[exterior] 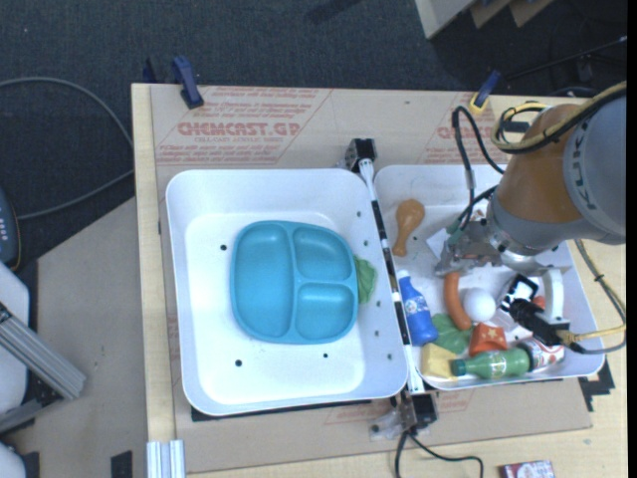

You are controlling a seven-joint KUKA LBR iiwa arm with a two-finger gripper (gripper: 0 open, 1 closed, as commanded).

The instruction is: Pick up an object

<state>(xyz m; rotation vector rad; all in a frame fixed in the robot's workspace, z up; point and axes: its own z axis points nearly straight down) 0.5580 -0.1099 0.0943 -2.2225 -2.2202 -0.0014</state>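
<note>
The gripper [460, 252] hangs low in the right bin [418, 182], above a crowded heap, and I cannot tell how its jaws stand. Crowding is the risk: closing there could nudge a neighbour or catch 2 things at once. Its likeliest target, the orange carrot [456, 300], slim and smooth, lies just near of it, touching a white egg [481, 306].

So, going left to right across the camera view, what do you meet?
Blue divided plate → green thing at its edge → blue bottle → orange carrot → white ball → grey and orange arm.
</note>
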